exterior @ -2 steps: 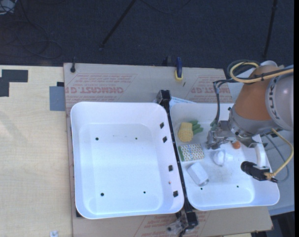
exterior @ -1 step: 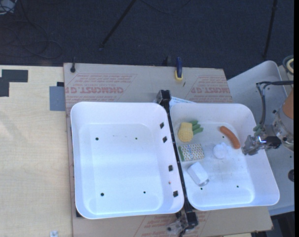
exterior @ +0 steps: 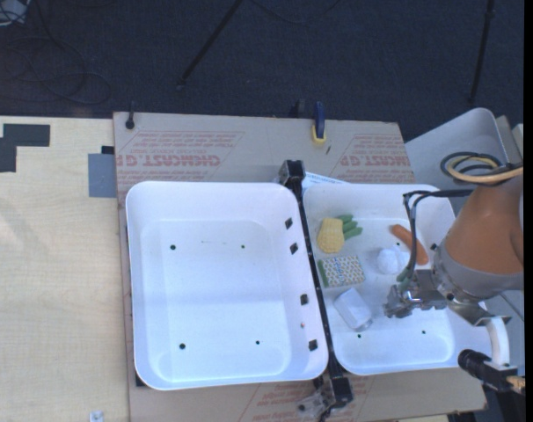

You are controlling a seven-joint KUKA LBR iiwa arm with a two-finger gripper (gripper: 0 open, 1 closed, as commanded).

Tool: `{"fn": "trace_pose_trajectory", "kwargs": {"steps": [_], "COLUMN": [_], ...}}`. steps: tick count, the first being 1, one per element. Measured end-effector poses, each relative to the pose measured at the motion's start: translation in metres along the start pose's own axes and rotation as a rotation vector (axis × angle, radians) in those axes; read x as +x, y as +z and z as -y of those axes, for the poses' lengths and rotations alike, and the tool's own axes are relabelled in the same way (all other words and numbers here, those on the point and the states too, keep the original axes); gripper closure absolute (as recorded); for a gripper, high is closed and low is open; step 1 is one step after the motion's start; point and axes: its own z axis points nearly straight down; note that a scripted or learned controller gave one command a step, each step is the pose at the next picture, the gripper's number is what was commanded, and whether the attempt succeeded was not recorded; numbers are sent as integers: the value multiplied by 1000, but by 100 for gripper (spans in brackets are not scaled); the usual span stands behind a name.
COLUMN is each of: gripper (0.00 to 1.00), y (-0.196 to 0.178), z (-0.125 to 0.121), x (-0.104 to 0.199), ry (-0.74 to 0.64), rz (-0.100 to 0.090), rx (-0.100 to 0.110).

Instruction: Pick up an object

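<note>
Two shallow white bins sit side by side on a cardboard sheet [exterior: 249,152] with mirrored red print, left bin [exterior: 152,236] and right bin [exterior: 398,359] joined by black clips [exterior: 295,176] along the shared edge. A blue-and-yellow clamp [exterior: 319,123] grips the cardboard's far edge. Light wood bench [exterior: 47,280] carries dark grey patches [exterior: 20,143]; black cables [exterior: 38,25] trail over the dark floor behind.

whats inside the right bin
Inside the right bin: a toy corn cob, a carrot, a patterned sponge, a clear cup and a white ball. The arm covers its right side.
</note>
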Motion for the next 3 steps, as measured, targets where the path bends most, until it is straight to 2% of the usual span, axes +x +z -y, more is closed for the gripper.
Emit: {"fn": "trace_pose_trajectory", "kwargs": {"steps": [1, 2, 3], "gripper": [100, 100, 100], "y": [-57, -30, 0], "z": [-67, -34, -4], "x": [73, -45, 43], "ry": [-7, 11, -3], "rz": [4, 7, 0], "rx": [-17, -6, -2]}}
